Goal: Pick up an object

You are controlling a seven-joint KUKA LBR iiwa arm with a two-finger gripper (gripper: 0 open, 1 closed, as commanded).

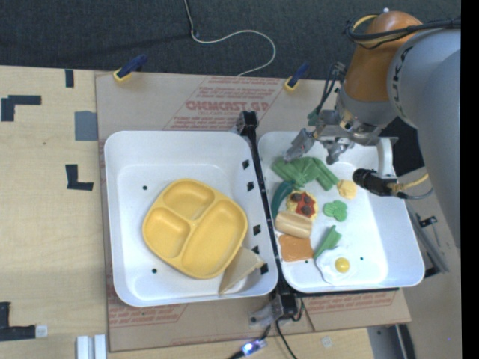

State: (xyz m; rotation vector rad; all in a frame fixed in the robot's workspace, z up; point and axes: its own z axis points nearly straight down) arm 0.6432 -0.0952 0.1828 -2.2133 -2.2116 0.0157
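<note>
The right bin (389,230) holds several toy foods: a green leafy piece (303,172), a pizza slice with red dots (302,203), a hot dog bun (293,224), an orange slab (295,247), a broccoli piece (336,211), a green pea pod (328,239), a fried egg (338,265) and a small yellow piece (346,189). My gripper (314,148) hangs over the back of the right bin, just above the leafy piece, with its two fingers spread open and nothing between them.
The left bin (120,200) holds a yellow sectioned plate (194,228) and a tan wedge (239,272) at its front right. A black divider (258,182) runs between the bins. Blue-yellow clamps (129,68) sit at the cardboard's back edge.
</note>
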